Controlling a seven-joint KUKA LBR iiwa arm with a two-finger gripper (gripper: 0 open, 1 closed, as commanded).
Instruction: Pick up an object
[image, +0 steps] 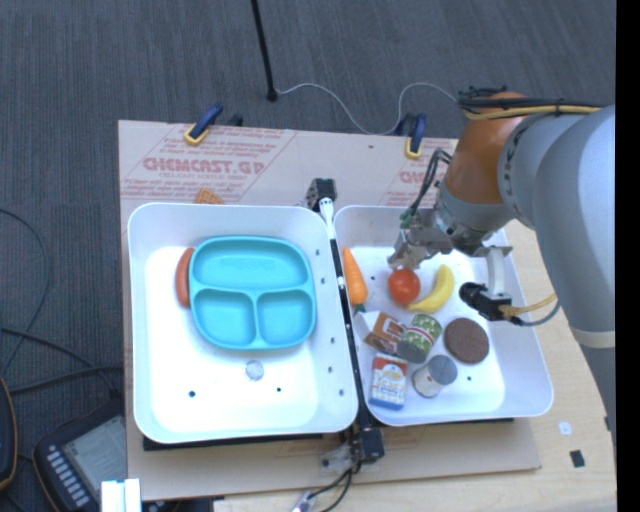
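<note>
The gripper (412, 252) hangs low in the right bin (520, 385), directly above the tomato (404, 286); its grip state cannot be told. The tomato is round, red, and lies beside a banana (437, 290). Also there: a carrot (353, 276), small cans (425, 333), a brown disc (466, 340), cartons (388, 383). The left bin (160, 400) holds a blue divided tray (253, 292). Both rest on printed board (210, 165) over grey carpet.

red tomato (403, 286), right bin, beside banana (436, 290)
</note>
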